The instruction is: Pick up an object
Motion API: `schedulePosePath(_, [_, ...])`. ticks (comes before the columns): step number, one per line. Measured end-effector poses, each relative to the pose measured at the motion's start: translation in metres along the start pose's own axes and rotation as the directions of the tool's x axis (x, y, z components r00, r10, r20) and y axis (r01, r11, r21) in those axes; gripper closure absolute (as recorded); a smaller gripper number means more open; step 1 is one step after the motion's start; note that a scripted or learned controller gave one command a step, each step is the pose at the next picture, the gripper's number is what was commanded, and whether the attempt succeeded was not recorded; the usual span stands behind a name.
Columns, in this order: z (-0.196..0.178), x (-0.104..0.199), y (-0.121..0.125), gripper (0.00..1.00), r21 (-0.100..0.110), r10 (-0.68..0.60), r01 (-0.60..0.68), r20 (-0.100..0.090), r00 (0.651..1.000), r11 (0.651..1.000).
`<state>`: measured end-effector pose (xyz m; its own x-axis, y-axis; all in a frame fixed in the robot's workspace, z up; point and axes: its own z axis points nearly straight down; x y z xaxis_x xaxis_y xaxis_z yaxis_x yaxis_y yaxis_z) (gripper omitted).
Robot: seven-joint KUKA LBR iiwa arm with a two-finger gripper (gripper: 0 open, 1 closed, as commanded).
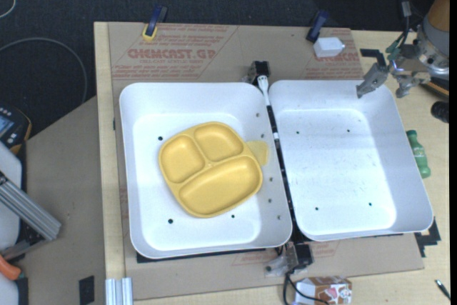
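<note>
A yellow three-compartment plate [209, 168] lies flat in the left white bin [143, 111], a little right of the bin's middle. A pale yellow flat piece [260, 151] pokes out from under the plate's right edge. My gripper [384, 88] hangs over the far right corner of the right white bin [343, 168], far from the plate. Its fingers are open with nothing between them.
A green object [418, 153] lies on the bench just outside the right bin's right rim. A white block [328, 47] and blue clamps [153, 22] sit along the far edge of the board. Cables and clips run between the bins.
</note>
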<state>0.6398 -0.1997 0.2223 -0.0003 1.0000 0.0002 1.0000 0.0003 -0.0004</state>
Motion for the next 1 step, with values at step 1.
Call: schedulePosePath(1, [-0.1087, 0.023, -0.0468, 0.0, -0.008, -0.002, 0.002, 0.002, 1.0, 1.0])
